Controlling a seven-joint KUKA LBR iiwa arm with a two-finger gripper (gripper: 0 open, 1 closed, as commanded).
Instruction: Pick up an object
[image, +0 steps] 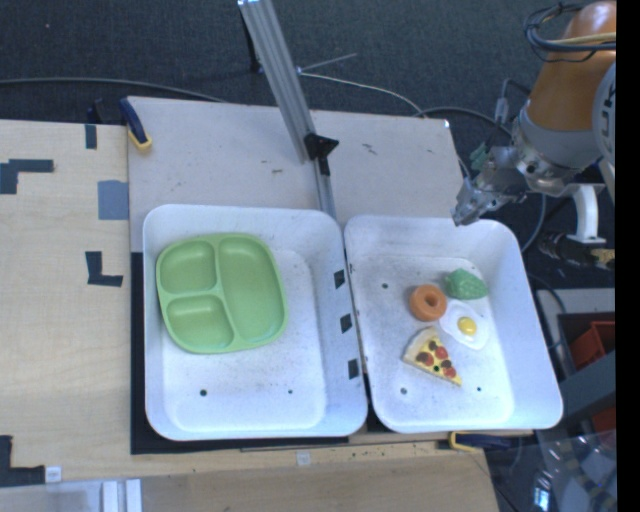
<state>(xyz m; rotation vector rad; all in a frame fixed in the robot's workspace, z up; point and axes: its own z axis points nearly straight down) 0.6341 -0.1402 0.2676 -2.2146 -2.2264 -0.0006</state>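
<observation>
Pizza slice (433, 356), fried egg (466, 327), donut (428, 301), green leafy toy (465, 284) in right bin (520, 400); green divided tray (220, 292) in left bin (240, 400); gripper (468, 210) state unclear.

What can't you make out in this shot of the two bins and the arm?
- Hand: small and dark above the right bin's far rim; its finger state is unclear.
- Arm: cut off by the top and right edges.
- Green toy beside the donut: too small to identify.
</observation>
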